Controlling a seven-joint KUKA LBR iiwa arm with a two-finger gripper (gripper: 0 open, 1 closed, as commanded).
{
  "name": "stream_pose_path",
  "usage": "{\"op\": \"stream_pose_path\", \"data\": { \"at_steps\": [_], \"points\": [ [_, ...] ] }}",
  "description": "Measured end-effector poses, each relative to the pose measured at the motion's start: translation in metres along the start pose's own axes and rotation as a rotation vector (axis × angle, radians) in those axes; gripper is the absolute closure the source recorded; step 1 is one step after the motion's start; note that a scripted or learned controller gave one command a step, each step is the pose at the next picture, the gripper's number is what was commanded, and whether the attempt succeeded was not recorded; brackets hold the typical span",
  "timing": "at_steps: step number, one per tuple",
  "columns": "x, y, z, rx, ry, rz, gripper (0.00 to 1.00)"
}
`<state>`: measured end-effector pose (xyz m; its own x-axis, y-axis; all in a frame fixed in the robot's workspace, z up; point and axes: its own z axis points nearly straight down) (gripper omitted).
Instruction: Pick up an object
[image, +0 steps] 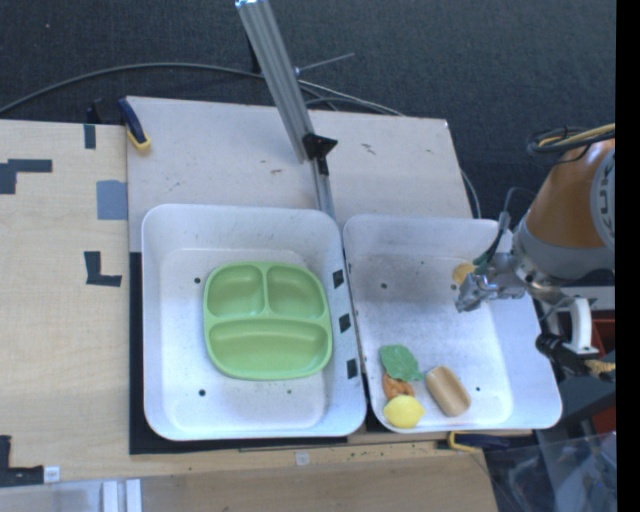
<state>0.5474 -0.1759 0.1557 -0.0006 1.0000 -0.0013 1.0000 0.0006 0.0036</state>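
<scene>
In the right bin, near its front edge, lie a yellow lemon, a tan bread roll and an orange carrot with green leaves. A small yellow object sits by the bin's right side, just left of my gripper. My gripper hangs low over the right part of that bin, well behind the bread roll. Nothing is visibly held between its fingers.
The left bin holds a green divided plate. A metal pole slants from the top down to the seam between the bins. The grey and orange arm fills the right side. Cables lie on the dark floor behind.
</scene>
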Motion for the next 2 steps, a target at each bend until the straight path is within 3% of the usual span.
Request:
{"op": "stream_pose_path", "data": {
  "at_steps": [1, 2],
  "points": [
    [0.000, 0.001, -0.053, -0.001, 0.000, -0.001, 1.00],
    [0.055, 0.013, -0.047, 0.005, 0.003, -0.007, 1.00]
  ]
}}
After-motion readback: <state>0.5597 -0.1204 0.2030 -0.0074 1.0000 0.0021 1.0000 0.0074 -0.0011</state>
